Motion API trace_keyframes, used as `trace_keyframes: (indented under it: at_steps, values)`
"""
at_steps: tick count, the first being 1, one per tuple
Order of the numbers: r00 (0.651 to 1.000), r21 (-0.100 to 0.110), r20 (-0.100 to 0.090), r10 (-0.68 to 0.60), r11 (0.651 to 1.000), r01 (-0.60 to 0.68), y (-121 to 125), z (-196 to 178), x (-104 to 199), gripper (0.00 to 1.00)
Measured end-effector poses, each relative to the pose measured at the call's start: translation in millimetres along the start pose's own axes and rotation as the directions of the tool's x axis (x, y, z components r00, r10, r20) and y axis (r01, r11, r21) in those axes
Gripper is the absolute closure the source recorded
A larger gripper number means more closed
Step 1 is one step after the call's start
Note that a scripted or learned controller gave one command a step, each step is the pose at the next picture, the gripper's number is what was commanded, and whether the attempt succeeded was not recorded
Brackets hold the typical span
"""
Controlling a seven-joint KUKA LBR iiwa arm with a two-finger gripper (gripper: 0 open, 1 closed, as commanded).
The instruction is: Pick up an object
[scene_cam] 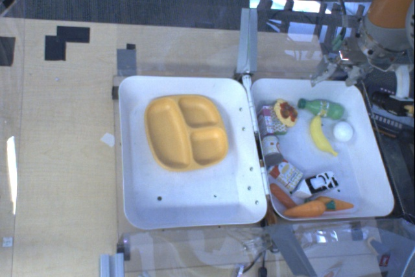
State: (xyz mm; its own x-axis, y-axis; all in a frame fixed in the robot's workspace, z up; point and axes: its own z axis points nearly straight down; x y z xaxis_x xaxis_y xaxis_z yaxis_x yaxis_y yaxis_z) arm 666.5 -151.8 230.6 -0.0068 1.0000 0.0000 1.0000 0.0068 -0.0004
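The right bin (379, 168) holds a pile of small objects: a green bottle (322, 108), a banana (321, 136), a white ball (342, 132), a small red and yellow item (284, 112), a can (267, 121), a carrot (316, 207), a black and white block (321, 182) and a red and white packet (286, 175). My gripper (337, 74) hangs above the bin's far rim, behind the green bottle, with its two fingers spread apart and nothing between them. It touches none of the objects.
The left bin (136, 198) holds a yellow divided tray (186, 130). A metal post (246, 42) stands behind the gap between the bins. Cables and metal fixtures crowd the far right beyond the bench.
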Motion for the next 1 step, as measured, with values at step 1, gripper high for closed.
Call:
trace_keyframes:
  at_steps: [1]
  values:
    - [0.997,0.0,0.0,0.079,0.997,-0.079,4.0,16.5,20.0,0.0]
